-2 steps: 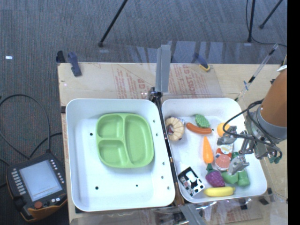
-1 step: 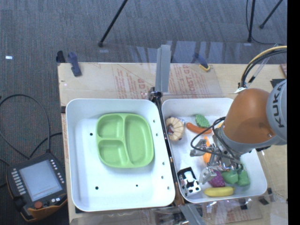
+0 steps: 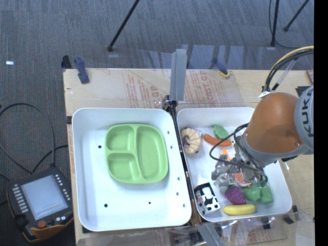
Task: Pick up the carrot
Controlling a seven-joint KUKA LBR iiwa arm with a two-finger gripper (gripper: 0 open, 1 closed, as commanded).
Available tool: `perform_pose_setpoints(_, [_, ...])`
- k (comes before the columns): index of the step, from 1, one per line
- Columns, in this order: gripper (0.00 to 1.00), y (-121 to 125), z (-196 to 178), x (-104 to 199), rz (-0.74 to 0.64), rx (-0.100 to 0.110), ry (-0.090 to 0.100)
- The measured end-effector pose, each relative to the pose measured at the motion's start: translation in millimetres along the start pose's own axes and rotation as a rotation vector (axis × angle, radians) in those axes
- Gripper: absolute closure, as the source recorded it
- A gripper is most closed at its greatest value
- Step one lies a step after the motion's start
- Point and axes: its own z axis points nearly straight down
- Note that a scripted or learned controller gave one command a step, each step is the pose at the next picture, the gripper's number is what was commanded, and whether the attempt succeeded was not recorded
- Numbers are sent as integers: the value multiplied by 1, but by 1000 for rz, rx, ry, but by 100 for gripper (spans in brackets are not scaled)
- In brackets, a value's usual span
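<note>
The carrot (image 3: 216,140) is a small orange piece lying flat in the right bin (image 3: 271,176), near the bin's back middle. A green piece (image 3: 221,131) touches its far end. My gripper (image 3: 233,174) hangs low over the right bin, in front of and slightly right of the carrot and apart from it. The orange wrist band (image 3: 274,127) sits above it and hides part of the bin's right side. Something orange (image 3: 238,179) shows right under the gripper, too hidden to name.
The right bin also holds a round bread-like piece (image 3: 191,140), purple grapes (image 3: 234,194), green pieces (image 3: 254,192), a yellow banana (image 3: 239,209) and a black-and-white item (image 3: 207,198). The left bin (image 3: 92,199) bears a green divided plate (image 3: 137,152).
</note>
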Motion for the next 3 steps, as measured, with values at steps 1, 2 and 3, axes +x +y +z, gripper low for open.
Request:
perform_pose_setpoints(1, [100, -61, -68, -6, -373, 2, -4])
perform_pose_setpoints(2, [100, 3, 32, -6, -438, -2, 0])
perform_pose_setpoints(3, [100, 29, -127, -11, -345, 5, -13])
